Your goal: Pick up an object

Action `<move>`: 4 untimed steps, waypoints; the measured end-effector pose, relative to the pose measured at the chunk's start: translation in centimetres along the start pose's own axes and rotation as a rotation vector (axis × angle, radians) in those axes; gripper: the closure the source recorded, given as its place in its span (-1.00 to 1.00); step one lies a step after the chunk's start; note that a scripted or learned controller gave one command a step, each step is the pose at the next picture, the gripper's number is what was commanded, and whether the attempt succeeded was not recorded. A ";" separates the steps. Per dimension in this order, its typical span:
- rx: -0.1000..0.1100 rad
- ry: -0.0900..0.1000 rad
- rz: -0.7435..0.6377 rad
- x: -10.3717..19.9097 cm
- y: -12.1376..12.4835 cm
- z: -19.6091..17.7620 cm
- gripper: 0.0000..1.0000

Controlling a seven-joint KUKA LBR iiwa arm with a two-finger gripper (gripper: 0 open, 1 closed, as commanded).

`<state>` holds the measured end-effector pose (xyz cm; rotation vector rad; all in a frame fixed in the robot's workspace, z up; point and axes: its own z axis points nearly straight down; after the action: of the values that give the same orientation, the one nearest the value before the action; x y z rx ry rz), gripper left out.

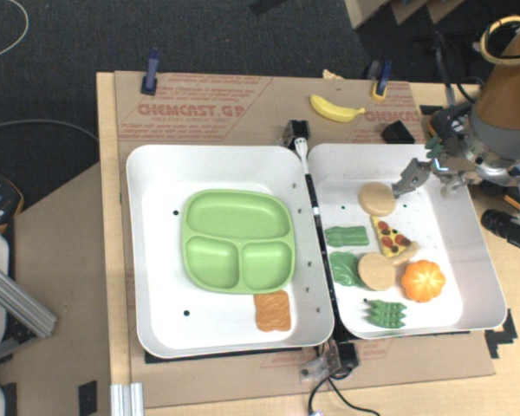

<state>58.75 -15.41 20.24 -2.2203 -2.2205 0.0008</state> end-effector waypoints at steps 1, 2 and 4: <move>0.009 0.003 0.009 -5.5 -8.6 12.3 -1.00; -0.005 -0.002 0.002 -5.2 -8.0 10.7 1.00; 0.002 0.004 -0.007 4.4 -5.1 11.8 1.00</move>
<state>53.59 -11.00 8.44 -2.2097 -2.2244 -0.0013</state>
